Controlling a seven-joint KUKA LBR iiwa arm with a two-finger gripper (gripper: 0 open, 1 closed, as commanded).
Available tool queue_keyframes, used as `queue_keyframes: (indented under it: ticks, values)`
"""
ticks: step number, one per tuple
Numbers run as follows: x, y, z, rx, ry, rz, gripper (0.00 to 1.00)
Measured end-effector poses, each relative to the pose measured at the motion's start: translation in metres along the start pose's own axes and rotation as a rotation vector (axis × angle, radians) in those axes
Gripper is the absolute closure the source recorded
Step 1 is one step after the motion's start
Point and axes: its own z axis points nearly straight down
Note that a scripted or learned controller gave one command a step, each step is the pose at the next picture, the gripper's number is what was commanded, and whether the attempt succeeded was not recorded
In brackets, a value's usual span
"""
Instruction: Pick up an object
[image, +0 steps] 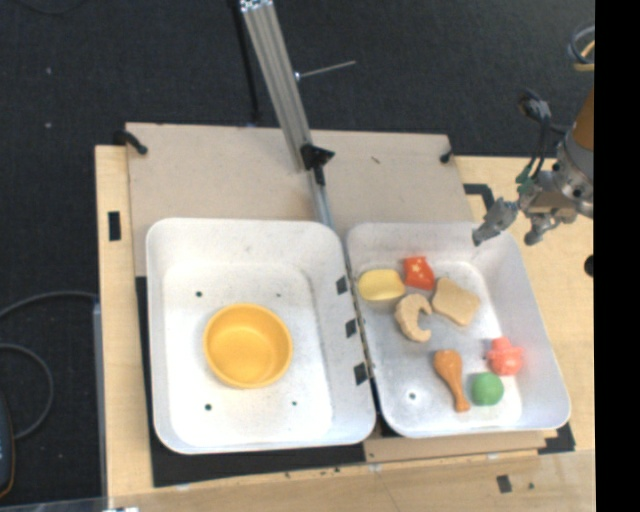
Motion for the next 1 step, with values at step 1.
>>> queue_keyframes:
  ticks: [1]
  values:
    - [-0.0007, -0.0002, -0.0001, 0.001, -0.002, 0.000, 0.00]
